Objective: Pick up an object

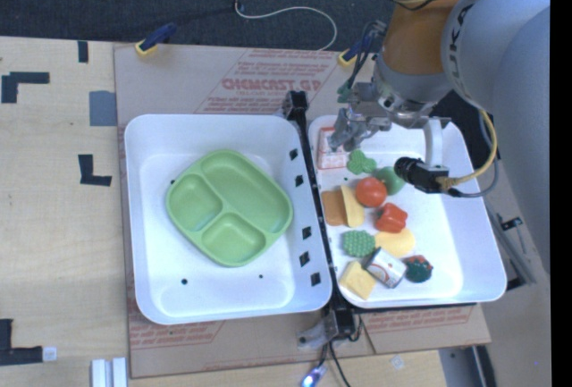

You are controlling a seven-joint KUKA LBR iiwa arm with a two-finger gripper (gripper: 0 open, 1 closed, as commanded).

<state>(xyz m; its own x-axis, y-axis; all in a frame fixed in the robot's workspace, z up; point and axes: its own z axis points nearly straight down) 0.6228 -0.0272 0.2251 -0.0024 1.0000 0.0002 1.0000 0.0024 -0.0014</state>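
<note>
The right bin (465,273) holds several small toy foods: a red tomato (371,192), a red pepper (391,217), a yellow piece (397,242), a green broccoli-like piece (361,163), a textured green piece (357,243), an orange-brown slab (334,206), a yellow wedge (357,280) and a small can (387,268). My gripper (342,137) hangs over the bin's far-left corner, just above a white and pink flat item (332,159). Nothing shows between its fingers.
The left bin (152,197) carries a green divided plate (230,207). A black divider with clips (307,189) runs between the bins. The bulky grey and orange arm (429,10) covers the upper right. A cable (268,14) lies behind the bins.
</note>
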